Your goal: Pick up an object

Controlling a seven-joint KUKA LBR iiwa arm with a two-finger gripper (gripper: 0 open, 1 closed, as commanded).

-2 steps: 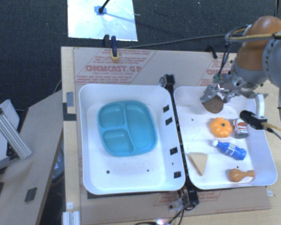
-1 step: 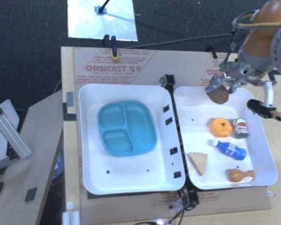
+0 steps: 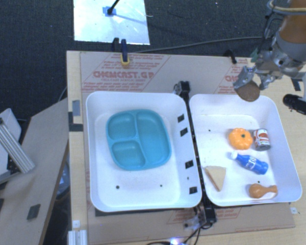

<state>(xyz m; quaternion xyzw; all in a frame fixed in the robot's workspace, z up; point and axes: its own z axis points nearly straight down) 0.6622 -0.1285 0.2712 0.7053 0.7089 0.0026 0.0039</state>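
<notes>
Camera view: two white bins side by side on a bench, left bin (image 3: 99, 137) at frame centre-left, right bin (image 3: 285, 152) at centre-right. Cardboard sheet (image 3: 143, 73) under the bins carries red print reading "CHEMCAST GP", upside-down copies near the upper right corner, rest of the small print too fine to read.

Left bin holds a blue divided plate (image 3: 138, 139), three compartments, lying flat.

Right bin, right half: orange pumpkin (image 3: 240, 138) with a small can (image 3: 261, 139) just beside it on the right, red and white label, wording unreadable. Below them a blue bottle (image 3: 250, 163) lying on its side, white cap toward the left, white script on it not legible. Sandwich wedge (image 3: 216, 177) at lower centre of that bin, apart from the bottle. Brown chicken drumstick (image 3: 262, 190) near the lower right corner.

Gripper (image 3: 247, 86) at upper right of frame, over the far rim of the right bin, arm (image 3: 296, 24) with orange band above it. A brown round thing (image 3: 249, 92) sits at the fingertips, seemingly between them and off the bin floor; how wide the fingers stand cannot be told.

Upper left of frame: shiny metal plate (image 3: 109, 14) on dark carpet. Blue and yellow clamp (image 3: 124, 52) at the bench's far edge.
</notes>
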